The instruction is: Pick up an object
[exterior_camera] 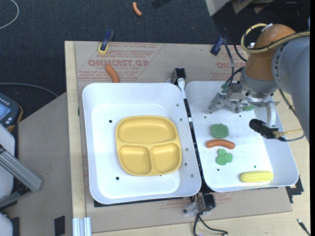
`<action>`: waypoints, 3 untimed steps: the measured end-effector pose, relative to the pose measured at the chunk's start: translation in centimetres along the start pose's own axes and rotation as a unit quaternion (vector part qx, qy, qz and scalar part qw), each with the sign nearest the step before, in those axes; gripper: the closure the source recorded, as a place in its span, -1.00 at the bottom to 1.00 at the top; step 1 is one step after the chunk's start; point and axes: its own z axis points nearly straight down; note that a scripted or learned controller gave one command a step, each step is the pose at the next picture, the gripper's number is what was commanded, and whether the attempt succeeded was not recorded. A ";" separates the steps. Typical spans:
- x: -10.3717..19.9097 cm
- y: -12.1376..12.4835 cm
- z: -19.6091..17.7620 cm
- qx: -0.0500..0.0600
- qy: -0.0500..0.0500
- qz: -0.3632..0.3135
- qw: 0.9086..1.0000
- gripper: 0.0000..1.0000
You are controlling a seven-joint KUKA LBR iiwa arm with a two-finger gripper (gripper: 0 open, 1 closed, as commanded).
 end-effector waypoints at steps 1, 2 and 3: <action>0.0 0.1 -1.2 -0.002 0.000 0.000 1.000 1.00; -0.2 0.2 -5.5 -0.004 -0.001 0.001 1.000 1.00; -0.2 0.3 -12.0 -0.006 -0.001 0.000 1.000 1.00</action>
